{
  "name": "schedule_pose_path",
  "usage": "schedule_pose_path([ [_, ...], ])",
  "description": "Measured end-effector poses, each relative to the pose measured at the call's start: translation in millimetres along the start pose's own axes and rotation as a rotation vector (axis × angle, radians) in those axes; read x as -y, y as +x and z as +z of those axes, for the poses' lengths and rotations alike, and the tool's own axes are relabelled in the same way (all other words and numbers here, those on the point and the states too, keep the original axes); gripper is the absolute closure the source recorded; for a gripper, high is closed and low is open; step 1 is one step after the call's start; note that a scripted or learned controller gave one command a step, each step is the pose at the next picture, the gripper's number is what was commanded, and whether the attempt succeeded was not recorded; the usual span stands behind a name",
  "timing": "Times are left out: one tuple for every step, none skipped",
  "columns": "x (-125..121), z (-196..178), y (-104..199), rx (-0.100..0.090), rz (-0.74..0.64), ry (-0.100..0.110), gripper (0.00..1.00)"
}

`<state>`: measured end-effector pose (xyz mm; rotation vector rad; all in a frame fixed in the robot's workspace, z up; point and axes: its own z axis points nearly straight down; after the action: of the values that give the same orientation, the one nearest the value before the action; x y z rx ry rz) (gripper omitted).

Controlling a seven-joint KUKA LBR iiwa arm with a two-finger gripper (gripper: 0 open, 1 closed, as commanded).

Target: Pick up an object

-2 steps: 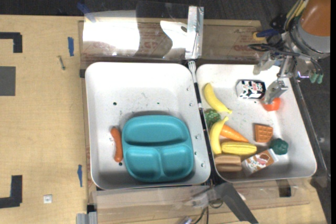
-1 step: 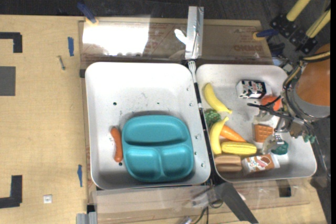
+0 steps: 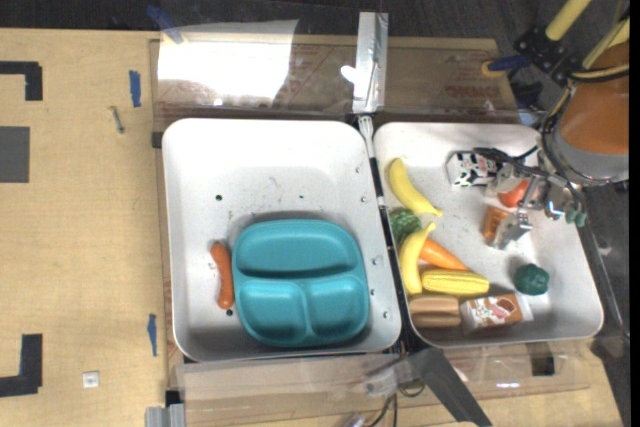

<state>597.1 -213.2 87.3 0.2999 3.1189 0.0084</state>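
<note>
Two white bins sit side by side on the tabletop (image 3: 80, 215), and the divider (image 3: 369, 65) between them serves as the landmark here. Left of the divider, the left bin (image 3: 190, 155) holds a teal compartment tray (image 3: 300, 280) with an orange sausage-like piece (image 3: 224, 275) lying just beside the tray on the side away from the divider. Right of the divider, the right bin (image 3: 575, 310) holds the likely targets, crowded toward the divider side: a banana (image 3: 408, 187), a green broccoli piece (image 3: 404, 221), a carrot (image 3: 445, 256), a second yellow banana (image 3: 455, 283), a brown bun-like piece (image 3: 434, 312) and a small carton (image 3: 493, 311). Further from the divider lie a green round item (image 3: 531, 278), a black-and-white toy (image 3: 470, 168) and an orange piece (image 3: 494, 223). The gripper (image 3: 525, 200) hangs low over this far part of the right bin, close to the orange piece, probably because that item lies apart from the pile and is easier to reach; whether the gripper is wide or narrow, I cannot tell, and nothing is seen held in it
</note>
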Motion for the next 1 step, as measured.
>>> schedule_pose_path([
  [-24.0, 0.1, 22.4, -0.003, 0.186, 0.006, 0.00],
])
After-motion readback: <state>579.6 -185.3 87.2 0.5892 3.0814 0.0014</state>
